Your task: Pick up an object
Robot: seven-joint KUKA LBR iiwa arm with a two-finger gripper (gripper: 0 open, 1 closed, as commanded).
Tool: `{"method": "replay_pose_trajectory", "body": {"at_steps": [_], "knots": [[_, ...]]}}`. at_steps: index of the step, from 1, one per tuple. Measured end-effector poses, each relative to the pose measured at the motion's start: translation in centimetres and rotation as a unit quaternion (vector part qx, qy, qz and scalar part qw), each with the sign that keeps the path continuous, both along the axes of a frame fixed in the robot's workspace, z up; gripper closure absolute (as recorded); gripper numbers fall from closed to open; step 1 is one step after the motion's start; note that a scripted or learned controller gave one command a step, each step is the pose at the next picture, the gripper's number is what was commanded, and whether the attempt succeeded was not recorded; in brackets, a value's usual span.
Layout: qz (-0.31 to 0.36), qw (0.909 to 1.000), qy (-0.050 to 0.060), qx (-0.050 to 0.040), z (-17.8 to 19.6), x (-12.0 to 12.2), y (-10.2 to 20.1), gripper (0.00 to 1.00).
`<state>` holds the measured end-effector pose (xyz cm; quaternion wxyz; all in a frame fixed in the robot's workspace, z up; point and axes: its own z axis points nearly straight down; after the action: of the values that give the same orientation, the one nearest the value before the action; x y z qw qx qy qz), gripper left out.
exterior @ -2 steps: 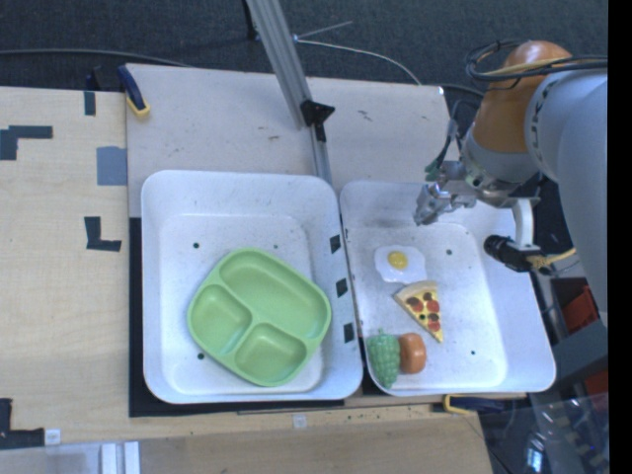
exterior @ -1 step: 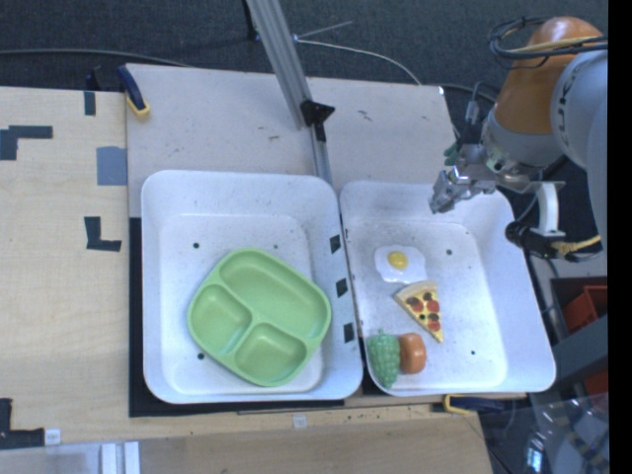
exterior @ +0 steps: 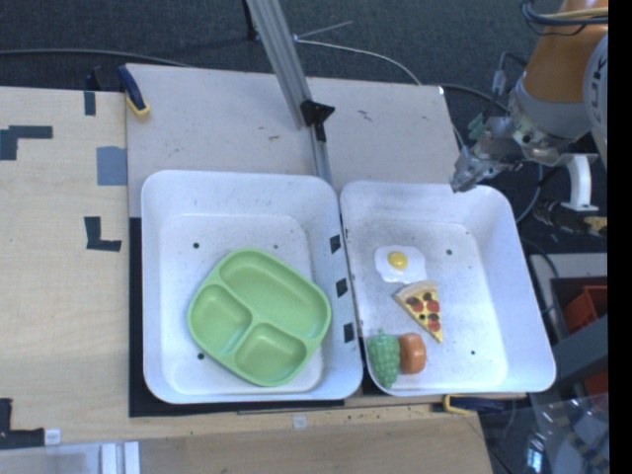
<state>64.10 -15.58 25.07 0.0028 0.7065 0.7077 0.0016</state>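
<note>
1. I am looking at the candidates in the right bin (exterior: pixel 513 265): a toy fried egg (exterior: pixel 399 262) near the middle, a pizza slice (exterior: pixel 422 310) just below it in the picture, and a carrot-like vegetable with a green top (exterior: pixel 397 355) down by the bin's near wall.

2. I am hanging my end effector (exterior: pixel 464 178) over the far right corner of that bin — above the rim, not among the toys. Its tip is small and dark against the bin, and I cannot tell how it is set.

3. The relation I am weighing: every toy lies toward the picture's lower left of my end effector. The egg is the nearest, the vegetable the farthest. The pizza slice's long axis is running diagonally, tip toward the lower right; the vegetable is lying crosswise, green end to the left.

4. I am judging that nothing is grasped yet, so the pick is not yet begun.

5. The left bin (exterior: pixel 158 265) is holding a green divided plate (exterior: pixel 259 316), well apart from me.

6. Both bins are sitting on a pale surface (exterior: pixel 217 117); a metal pole (exterior: pixel 281 42) is slanting above the bins, and cables are trailing over dark floor.
</note>
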Motion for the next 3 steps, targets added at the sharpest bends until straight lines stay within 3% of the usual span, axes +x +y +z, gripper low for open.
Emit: {"method": "replay_pose_trajectory", "body": {"at_steps": [3], "knots": [[0.002,1.0000,0.004,0.0017,-0.7,-2.6,15.3,1.00]]}}
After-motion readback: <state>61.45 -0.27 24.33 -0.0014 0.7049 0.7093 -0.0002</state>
